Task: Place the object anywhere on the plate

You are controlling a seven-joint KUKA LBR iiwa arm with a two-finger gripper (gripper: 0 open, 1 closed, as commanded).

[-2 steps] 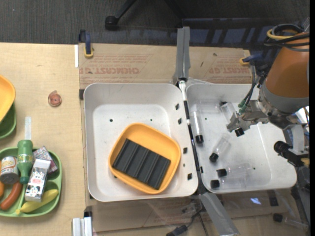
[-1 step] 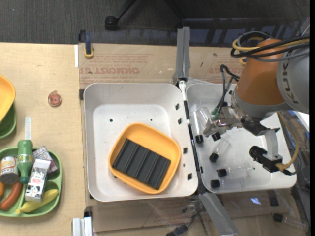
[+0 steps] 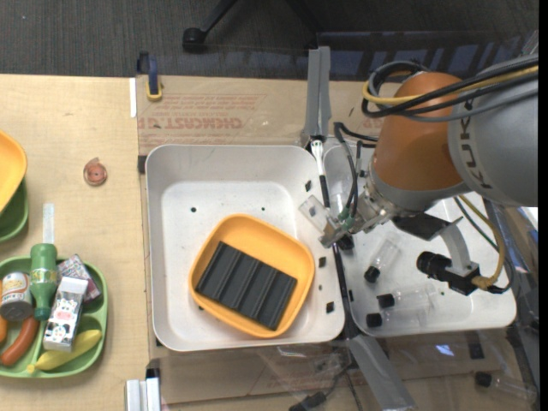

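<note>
- From the single overhead camera view, you see two shallow white bins side by side on the desk (image 3: 77, 127): the left white bin (image 3: 171, 229) and the right white bin (image 3: 479, 311).
- In the left bin sits the yellow-orange square plastic plate (image 3: 205, 255), tilted relative to the bin walls, and on it lies a dark grey ribbed rectangular block (image 3: 248, 285), resting well inside the plate's rim.
- The grey arm with its orange band (image 3: 419, 148) reaches in from the right, and its gripper (image 3: 336, 229) hangs over the divide between the two bins, just beside the plate's right corner but not above the block.
- You cannot tell how the gripper stands; its tips are too small and cluttered by cables to read, and nothing is plainly seen in it.
- By my judgement the placing step looks done, since the block rests on the plate.
- The next move would call for you to lift the arm straight clear, avoiding the plate's edge and the bin wall so nothing gets nudged.
</note>
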